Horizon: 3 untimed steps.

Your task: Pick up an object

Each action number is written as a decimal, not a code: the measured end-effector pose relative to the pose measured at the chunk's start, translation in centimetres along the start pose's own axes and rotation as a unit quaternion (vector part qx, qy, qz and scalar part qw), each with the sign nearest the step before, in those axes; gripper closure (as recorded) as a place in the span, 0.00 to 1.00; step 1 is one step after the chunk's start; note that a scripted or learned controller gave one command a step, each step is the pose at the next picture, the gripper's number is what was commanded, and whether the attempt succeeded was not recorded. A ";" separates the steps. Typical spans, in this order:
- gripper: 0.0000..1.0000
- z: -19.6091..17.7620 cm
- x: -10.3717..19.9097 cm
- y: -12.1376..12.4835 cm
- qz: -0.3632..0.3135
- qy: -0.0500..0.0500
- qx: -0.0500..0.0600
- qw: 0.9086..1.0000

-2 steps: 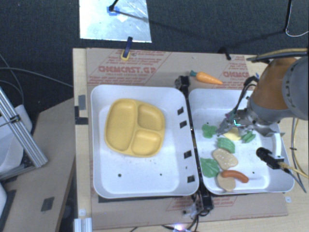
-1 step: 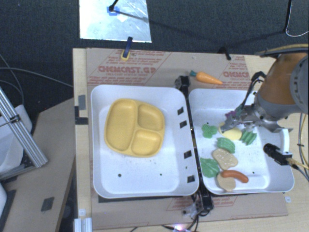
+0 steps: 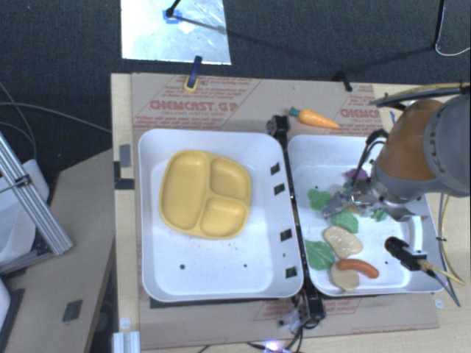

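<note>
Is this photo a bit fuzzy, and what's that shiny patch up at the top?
Camera view: soft overall, small toy foods in the right bin blur together; the arm's pincer is smeared, so its details are unclear. The silvery sheet at the top throws bright glare. The white left bin looks slightly washed out, though the yellow tray reads clearly with soft shadows in its compartments.

The bench [image 3: 221,98] has a brown sheet top printed with red lettering. Two shallow white bins sit on it side by side: the left bin [image 3: 213,274] toward nine o'clock, the right bin [image 3: 324,153] toward three. A toy carrot [image 3: 315,118] lies on the bench just beyond the right bin, at about one o'clock. A blue and yellow clip [image 3: 193,75] rests at the eleven o'clock edge.
</note>
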<state>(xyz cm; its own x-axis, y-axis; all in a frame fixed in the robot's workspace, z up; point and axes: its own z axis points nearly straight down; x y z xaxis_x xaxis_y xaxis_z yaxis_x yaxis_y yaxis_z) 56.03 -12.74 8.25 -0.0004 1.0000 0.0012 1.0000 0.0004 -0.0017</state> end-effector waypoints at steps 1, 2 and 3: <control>1.00 -1.3 -0.1 0.2 0.000 -0.001 -0.003 1.000; 1.00 -5.2 3.4 7.2 -0.005 -0.001 -0.007 1.000; 1.00 -11.7 -7.3 5.3 0.004 -0.004 -0.005 1.000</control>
<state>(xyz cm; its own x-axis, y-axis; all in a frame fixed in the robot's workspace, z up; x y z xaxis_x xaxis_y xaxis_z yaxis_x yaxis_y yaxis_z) 61.33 -20.02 19.89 0.0070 1.0000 -0.0070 0.9999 -0.0069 0.0081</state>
